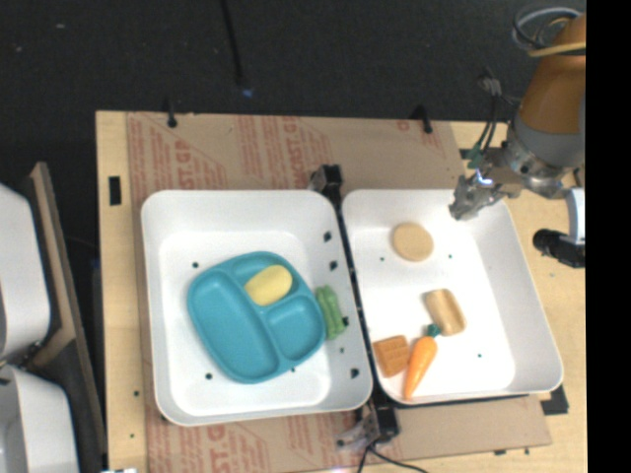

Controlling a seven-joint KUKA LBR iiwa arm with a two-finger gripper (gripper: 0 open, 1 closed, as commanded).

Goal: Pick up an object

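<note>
Over the right bin's far right corner, the arm (548, 97) is reaching in from the right edge, and I am watching its hand (467, 204) hanging at the bin's back rim, tips pointing down toward the white floor. I cannot tell from this angle whether the hand is apart or together; the tips are too small and blurred. Nothing is showing between them.

Camera view, right bin (513, 284): four candidate objects are lying inside. A round tan biscuit (412, 241) is sitting nearest the hand, a little toward the near left of it and apart from it. Nearer the front, a tan bread roll (445, 310) is lying tilted. Just beside it toward the front, an orange carrot (420, 363) with a green top is lying at a slant, its green end close to the roll; I cannot tell if they are touching. An orange square cracker (390, 354) is lying right against the carrot's left side.

Camera view, left bin (173, 264): a blue divided plate (237, 333) is resting flat in the middle, with a yellow lemon-like piece (268, 285) sitting in its far compartment. A green item (330, 311) is lying at the plate's right edge, close to the wall between the bins; its shape is unclear.

Both bins are sitting side by side on the table (256, 151), which is covered with printed cardboard.
</note>
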